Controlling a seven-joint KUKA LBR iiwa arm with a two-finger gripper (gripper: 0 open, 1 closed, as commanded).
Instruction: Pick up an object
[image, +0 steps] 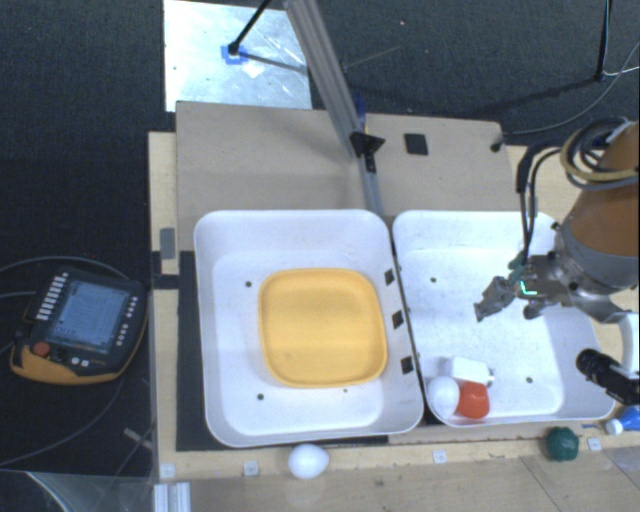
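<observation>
An orange and white object (470, 392) lies with a white ball (443, 390) at the near edge of the right bin (440, 250). The gripper (508, 297) hangs above that bin's middle, well apart from both; I cannot tell its state. A yellow plate (322, 326) fills the left bin (225, 300).

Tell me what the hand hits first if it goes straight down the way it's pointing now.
Probably the bare floor of the right bin. The hand hangs over its middle, and the white block, red object and white ball lie nearer the front corner. Depth is hard to judge.
</observation>
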